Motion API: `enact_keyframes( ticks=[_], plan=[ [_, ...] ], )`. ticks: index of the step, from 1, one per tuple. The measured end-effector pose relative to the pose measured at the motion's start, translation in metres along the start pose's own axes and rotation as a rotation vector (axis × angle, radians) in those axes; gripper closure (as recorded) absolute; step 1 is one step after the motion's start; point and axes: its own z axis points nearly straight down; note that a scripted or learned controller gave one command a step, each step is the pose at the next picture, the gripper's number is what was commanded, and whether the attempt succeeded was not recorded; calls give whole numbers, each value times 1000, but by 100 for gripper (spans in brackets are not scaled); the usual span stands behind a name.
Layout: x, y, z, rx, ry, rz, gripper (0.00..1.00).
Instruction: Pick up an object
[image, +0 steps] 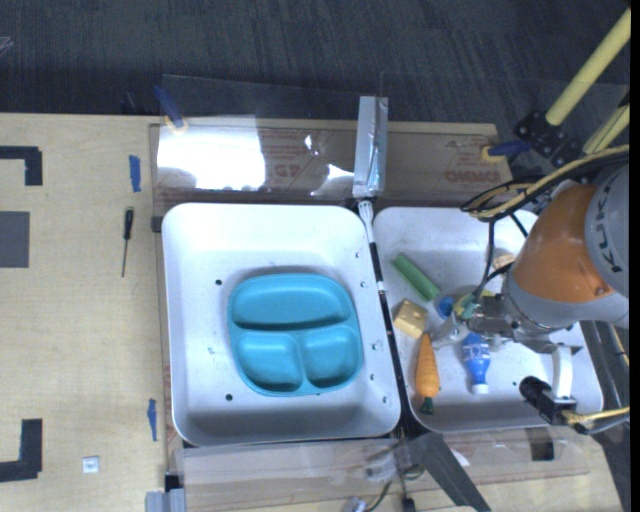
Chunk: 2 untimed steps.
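My gripper (466, 314) hangs low over the middle of the right bin (440, 232), under the orange band of the arm. Just below it lies a small blue-and-white tube (477, 366). To its left sit a tan block (409, 319) and an orange carrot with a green tip (427, 368). A green stick (414, 276) lies slanted above the block. A small blue piece (444, 305) shows right beside the gripper; whether it is touched I cannot tell.
The left bin (190, 240) holds a blue divided plate (294, 330). A clear plastic sheet and a metal post (369, 145) stand behind the bins. Cables run at the right, above the arm.
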Motion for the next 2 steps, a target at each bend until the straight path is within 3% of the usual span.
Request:
enact_keyframes(
  ticks=[1, 2],
  plan=[
    [0, 2, -11, -7, -1, 2, 100],
    [98, 52, -100, -3, 4, 55, 100]
  ],
)
